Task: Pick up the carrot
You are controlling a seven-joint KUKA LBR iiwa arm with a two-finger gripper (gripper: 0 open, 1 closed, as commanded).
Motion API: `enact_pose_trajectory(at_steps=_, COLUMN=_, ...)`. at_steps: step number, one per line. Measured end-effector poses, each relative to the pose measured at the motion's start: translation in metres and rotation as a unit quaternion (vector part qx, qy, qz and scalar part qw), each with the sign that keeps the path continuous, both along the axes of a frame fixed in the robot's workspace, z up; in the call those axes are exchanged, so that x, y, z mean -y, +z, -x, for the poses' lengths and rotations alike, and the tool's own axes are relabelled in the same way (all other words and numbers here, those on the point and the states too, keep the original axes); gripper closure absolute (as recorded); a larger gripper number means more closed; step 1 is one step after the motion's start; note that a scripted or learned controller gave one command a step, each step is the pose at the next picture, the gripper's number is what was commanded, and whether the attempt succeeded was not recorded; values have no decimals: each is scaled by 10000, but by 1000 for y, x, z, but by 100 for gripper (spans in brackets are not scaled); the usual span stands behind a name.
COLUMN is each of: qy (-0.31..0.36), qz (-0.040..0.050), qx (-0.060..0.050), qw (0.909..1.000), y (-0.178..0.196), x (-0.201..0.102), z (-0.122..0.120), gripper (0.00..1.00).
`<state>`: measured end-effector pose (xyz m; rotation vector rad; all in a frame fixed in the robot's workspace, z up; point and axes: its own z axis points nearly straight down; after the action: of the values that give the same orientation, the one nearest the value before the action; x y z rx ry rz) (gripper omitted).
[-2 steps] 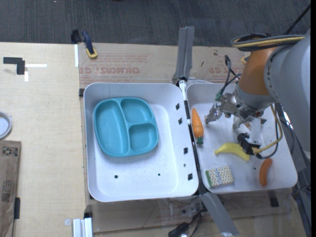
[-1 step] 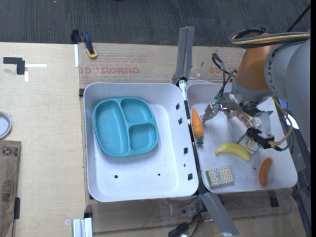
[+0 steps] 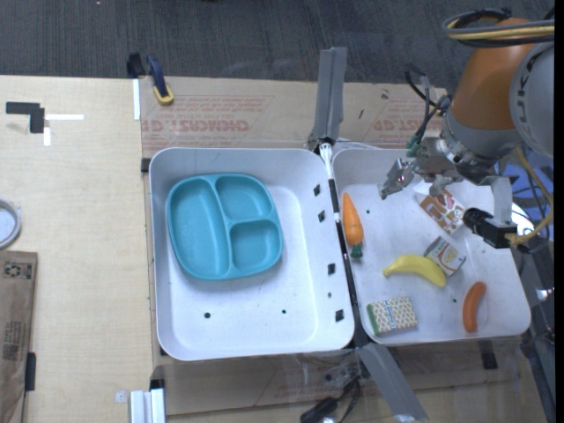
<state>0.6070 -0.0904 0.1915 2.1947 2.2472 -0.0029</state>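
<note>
One carrot point(image 3: 352, 221) lies in the right bin point(image 3: 502, 324), tight against its left wall, long axis running near-to-far with the green stem end toward the near side; the pincer point(image 3: 398, 180) hangs above the bin's far part, so the carrot sits to its left and a bit nearer, close by. Pincer looks parted with nothing between the fingers. Right bin also has a banana point(image 3: 416, 270), sausage point(image 3: 473, 307), cracker box point(image 3: 391, 314) and two small cartons point(image 3: 443, 211); left bin point(image 3: 176, 324) holds a blue divided plate point(image 3: 225, 226).
</note>
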Motion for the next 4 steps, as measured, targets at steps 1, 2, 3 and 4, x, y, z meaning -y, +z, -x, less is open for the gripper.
enact_pose_trajectory(at_steps=1, qy=-285, qz=0, qx=-8, qw=9996, y=-84, x=17, z=-26, gripper=0)
enact_pose_trajectory(at_steps=2, qy=1530, qz=-5, qx=6, qw=9882, y=-99, x=6, z=-1, gripper=0)
enact_pose_trajectory(at_steps=3, qy=1680, qz=0, qx=12, qw=9858, y=-99, x=19, z=-52, gripper=0)
enact_pose_trajectory(at_steps=4, qy=1116, qz=-7, qx=8, qw=9937, y=-73, x=78, z=-6, gripper=0)
